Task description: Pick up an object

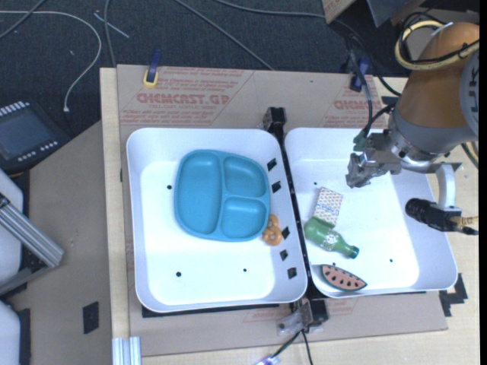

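Presently, the gripper (359,175) hangs over the upper part of the right bin (426,276), reaching in from the right on the grey arm (435,105) with its orange band. Nothing is visible between its tips. Whether the tips are spread or pressed together cannot be told at this angle and sharpness.

Contents of the right bin, all lying toward its left half:
- A small checkered packet (329,203) lies below and to the left of the gripper, near it but apart from it.
- A green bottle (330,237) lies on its side just below the packet, its neck pointing toward the lower right. The packet's lower edge looks to touch or nearly touch the bottle; which of the two cannot be judged.
- A watermelon slice toy (342,277) lies at the bin's lower edge, below the bottle and apart from it.

Contents of the left bin (152,280):
- A blue divided plate (222,195) with three compartments lies flat in the upper middle.
- A small orange-brown object (272,232) sits just beside the plate's lower right corner, near the divider between the bins. Its kind cannot be made out.

Both bins rest on a cardboard sheet (190,90) bearing red printed lettering.
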Available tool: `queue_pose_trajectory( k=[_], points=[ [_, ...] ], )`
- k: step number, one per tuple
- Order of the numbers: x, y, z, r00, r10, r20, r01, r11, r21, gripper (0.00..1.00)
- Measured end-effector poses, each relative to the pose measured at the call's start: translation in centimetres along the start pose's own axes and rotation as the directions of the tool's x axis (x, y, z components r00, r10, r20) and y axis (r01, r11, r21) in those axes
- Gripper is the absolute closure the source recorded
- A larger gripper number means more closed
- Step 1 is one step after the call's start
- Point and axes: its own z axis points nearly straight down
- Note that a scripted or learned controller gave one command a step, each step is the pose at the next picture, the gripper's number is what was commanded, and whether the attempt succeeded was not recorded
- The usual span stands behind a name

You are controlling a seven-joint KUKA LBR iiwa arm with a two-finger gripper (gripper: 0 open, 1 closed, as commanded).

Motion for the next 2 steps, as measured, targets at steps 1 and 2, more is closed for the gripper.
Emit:
queue_pose_trajectory(
  k=[1,2],
  points=[
    [4.3,-0.4,0.2,1.0,0.001,0.0,-0.001,1.0,0.003,1.0],
    [10.6,-1.2,0.7,1.0,-0.001,-0.001,0.001,1.0,0.004,1.0]
  ],
)
